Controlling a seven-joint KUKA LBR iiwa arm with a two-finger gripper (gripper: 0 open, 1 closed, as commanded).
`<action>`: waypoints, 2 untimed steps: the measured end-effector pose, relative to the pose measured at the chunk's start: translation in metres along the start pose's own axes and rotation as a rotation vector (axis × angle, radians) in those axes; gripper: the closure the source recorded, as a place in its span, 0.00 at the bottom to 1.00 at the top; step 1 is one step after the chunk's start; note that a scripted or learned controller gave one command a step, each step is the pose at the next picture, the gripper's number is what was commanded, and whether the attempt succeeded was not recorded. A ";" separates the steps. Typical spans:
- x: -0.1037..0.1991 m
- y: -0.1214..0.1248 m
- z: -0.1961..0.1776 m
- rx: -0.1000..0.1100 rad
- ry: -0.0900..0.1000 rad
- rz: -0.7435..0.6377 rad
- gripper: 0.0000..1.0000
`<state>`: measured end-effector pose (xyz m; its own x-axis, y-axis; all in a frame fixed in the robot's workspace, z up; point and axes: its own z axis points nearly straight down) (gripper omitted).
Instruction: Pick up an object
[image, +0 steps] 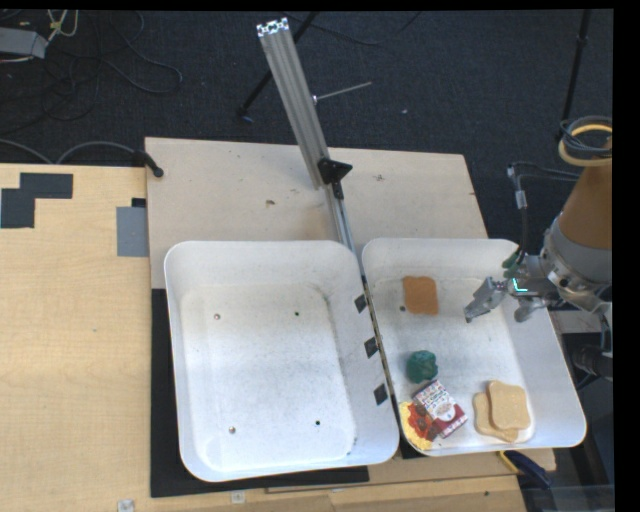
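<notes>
Now we are hovering the gripper (497, 302), fingers spread and holding nothing, over the right bin (545, 345).
Next, we are judging, it needs lowering onto the orange block (420, 295).

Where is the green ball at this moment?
The green ball lies in the right bin, near the divider, below the orange block and just above the red packet.

The arm (590, 215) is cut off at the right edge. The packet's (437, 410) print is too small to read.
</notes>
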<state>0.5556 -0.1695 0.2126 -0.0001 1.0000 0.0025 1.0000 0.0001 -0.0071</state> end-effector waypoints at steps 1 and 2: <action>-0.001 0.001 -0.002 -0.004 -0.001 0.001 0.00; 0.005 0.002 0.061 0.002 0.000 0.000 0.00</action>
<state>0.5571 -0.1648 0.1513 0.0001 1.0000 0.0030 1.0000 0.0000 -0.0092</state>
